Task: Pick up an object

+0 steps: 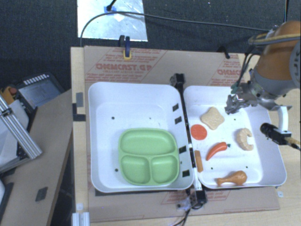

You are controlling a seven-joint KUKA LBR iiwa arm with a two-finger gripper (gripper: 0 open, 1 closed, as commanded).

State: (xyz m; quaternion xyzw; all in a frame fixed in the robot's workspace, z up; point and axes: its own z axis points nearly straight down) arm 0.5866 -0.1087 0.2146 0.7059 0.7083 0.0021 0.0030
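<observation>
Left bin (101, 102) holds a green divided tray (148, 155), lying well apart from the gripper. Right bin (270, 173) holds a red disc (199, 132), a bread slice (212, 117), a red pepper (217, 150), a chicken drumstick (232, 178) and a pale curved piece (244, 139). The gripper (233, 104) hangs over the bin's upper part, nothing seen between its fingers; whether they stand apart or together cannot be told. Nearest candidate is the bread slice, just down-left of the gripper, its long axis running diagonally.
</observation>
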